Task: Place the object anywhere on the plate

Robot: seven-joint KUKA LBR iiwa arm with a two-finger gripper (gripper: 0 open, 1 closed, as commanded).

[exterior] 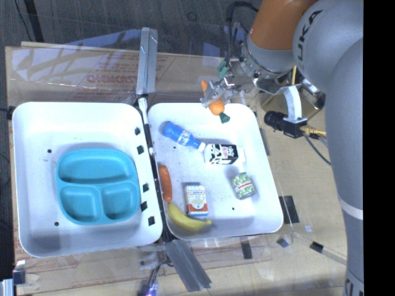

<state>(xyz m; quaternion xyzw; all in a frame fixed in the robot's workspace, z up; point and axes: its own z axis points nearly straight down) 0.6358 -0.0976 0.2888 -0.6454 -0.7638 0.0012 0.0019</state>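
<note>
An orange carrot [216,108] with a green tip is seen at the far rim of the right bin [265,184], directly under the gripper [217,95]. The carrot appears to be held between the fingers and lifted off the bin floor, its green end pointing down and to the right. The fingers are closed narrowly on it, though the contact itself is small and somewhat blurred.

The arm [308,48] is reached in from the upper right, its orange band placed above the wrist and the grey body run down the right side. The wrist is bent toward the far edge of the right bin, so the gripper is carried above that rim rather than over the middle.

The plate [97,185], blue and divided into three compartments, is set in the left bin [31,165], well apart from the carrot and the gripper.

On the floor of the right bin several things are left: a blue bottle [180,134] near the far left, a black-and-white carton [221,153] beside it, a green can [243,185] toward the right, a small box [196,200] near the front, a banana [187,219] at the front edge, and a sausage [165,182] along the left wall.
</note>
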